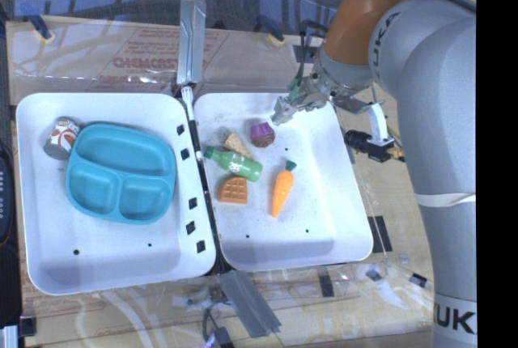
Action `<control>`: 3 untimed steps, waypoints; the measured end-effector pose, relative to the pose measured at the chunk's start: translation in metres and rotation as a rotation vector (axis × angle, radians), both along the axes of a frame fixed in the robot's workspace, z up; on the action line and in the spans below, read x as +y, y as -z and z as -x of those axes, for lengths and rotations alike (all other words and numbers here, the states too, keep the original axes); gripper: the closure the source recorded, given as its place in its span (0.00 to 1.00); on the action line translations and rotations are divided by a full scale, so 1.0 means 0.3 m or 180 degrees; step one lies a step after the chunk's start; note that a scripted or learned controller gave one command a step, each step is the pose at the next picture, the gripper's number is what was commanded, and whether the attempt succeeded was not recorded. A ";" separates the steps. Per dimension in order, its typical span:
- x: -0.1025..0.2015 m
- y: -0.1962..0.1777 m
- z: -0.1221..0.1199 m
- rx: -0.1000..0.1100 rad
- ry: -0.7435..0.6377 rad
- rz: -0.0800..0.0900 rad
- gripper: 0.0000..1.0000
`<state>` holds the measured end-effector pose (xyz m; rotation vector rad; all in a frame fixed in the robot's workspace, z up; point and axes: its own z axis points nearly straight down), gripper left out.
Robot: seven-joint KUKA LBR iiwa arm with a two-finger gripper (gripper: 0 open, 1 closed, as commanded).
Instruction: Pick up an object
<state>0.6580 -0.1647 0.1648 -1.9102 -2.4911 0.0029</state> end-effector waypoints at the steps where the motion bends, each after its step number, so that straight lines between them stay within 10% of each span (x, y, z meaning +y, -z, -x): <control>1: 0.000 0.001 0.000 0.0001 0.0001 0.0000 0.00; 2: 0.098 0.252 0.008 0.0009 -0.0120 -0.0004 0.00; 3: 0.096 0.210 0.003 -0.0002 -0.0128 0.0002 1.00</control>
